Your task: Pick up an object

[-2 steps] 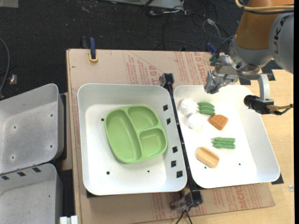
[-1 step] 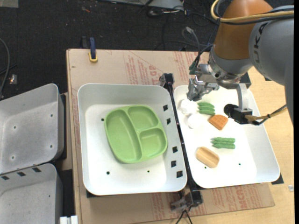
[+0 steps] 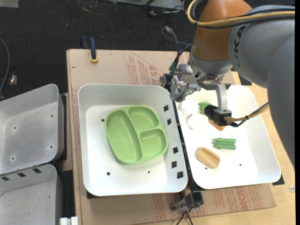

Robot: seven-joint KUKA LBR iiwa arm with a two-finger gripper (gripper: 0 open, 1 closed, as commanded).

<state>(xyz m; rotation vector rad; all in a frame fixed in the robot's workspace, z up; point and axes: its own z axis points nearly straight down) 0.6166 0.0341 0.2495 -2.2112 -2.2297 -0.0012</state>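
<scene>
My gripper (image 3: 179, 92) hangs over the far left corner of the right bin (image 3: 262, 168), close to the wall between the two bins. Just in front of it lie two small white lumps (image 3: 191, 121) and a green piece (image 3: 203, 108). Nearer the front of the same bin rest a bunch of green beans (image 3: 224, 143) and a tan bread roll (image 3: 207, 157). A small orange piece (image 3: 216, 123) lies partly hidden to the right of the white lumps. Nothing shows in the gripper's grasp.
The left bin (image 3: 93, 172) holds a green divided plate (image 3: 136, 134). The grey arm with its orange band (image 3: 220, 18) covers the far right of the view. Metal trays (image 3: 28, 125) stand left of the bench.
</scene>
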